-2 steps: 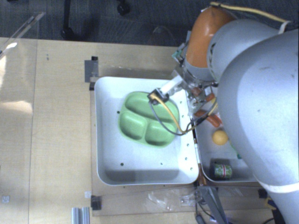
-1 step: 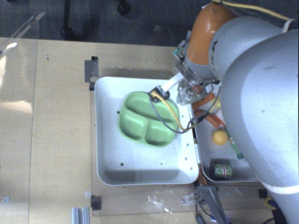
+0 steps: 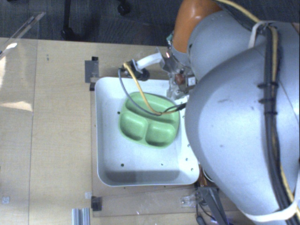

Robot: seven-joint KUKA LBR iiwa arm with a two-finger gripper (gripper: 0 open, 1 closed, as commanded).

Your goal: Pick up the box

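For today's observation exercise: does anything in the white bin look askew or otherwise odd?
The green tray lies skewed, its edges not square with the white bin. Yellow and black cables loop down across the tray's top, where they could snag. Nothing looks spilled or broken.

From my remote seat the arm (image 3: 243,125) blocks most of the right half — its grey bulk runs off the right and bottom edges. It covers the right rim of the white bin (image 3: 105,139); the second bin is hidden behind it. The gripper (image 3: 177,86) sits in a blurred tangle of cables (image 3: 140,97) and metal — I cannot tell finger state. The green tray (image 3: 147,123) has its upper right corner behind that hardware. I cannot make out a box. Chair legs (image 3: 70,13) are cut off at the top edge.
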